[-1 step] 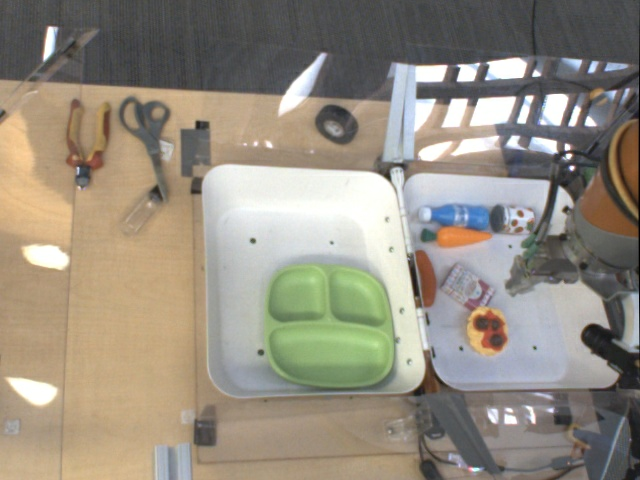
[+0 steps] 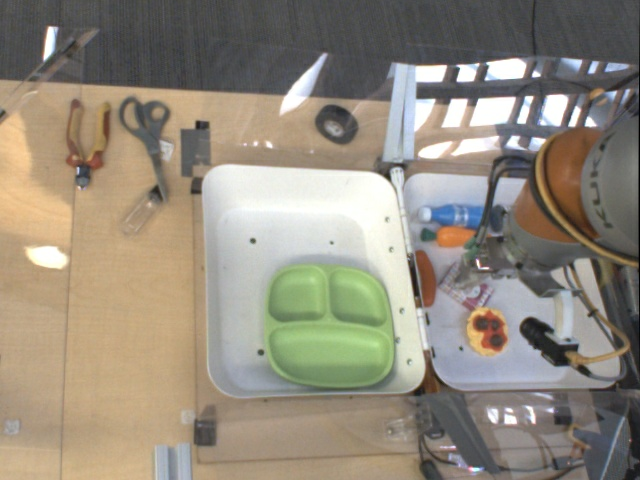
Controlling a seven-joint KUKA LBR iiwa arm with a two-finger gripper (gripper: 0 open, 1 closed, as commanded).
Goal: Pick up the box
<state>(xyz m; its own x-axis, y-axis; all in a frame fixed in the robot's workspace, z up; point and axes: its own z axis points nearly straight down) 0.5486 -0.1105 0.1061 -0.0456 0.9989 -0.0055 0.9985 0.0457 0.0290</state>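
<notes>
Green tray [image 2: 328, 326] sits closest. My jaws [image 2: 478, 264] hover over the box [image 2: 466, 284] at three o'clock; grip state unclear, nothing lifted yet.

Two bins side by side on bench.
Green three-compartment plastic tray [image 2: 328, 326] in left shallow white bin [image 2: 230, 268]. In right shallow white bin [image 2: 450, 368]: blue plastic bottle [image 2: 450, 214] at rear, small round pizza toy [image 2: 487, 331] in front. Red-handled pliers [image 2: 85, 140], grey-handled scissors [image 2: 148, 138] far left on wooden bench [image 2: 100, 368].

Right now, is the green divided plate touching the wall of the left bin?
Apart. The camera view shows bare white floor all round the green plate, including between it and the bin wall nearest it in that view.
</notes>
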